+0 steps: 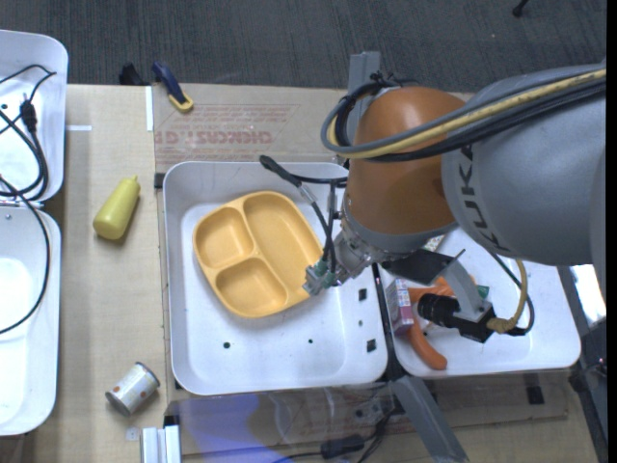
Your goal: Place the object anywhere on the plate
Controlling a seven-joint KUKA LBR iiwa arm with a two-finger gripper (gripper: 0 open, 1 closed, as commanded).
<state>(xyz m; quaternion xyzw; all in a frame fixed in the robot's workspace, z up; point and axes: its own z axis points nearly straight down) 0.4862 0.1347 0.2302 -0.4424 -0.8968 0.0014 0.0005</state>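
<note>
Now my claw [323,276] hangs just past the lower right edge of the yellow plate [253,252], which sits tilted in the white bin [183,287] at the middle of the frame. Whether the claw is clenched or released, I cannot tell; my own arm [463,162] covers most of it. An orange carrot [430,353] lies in the right-hand bin at lower right, beside a small packet [399,307], well apart from the plate.
</note>
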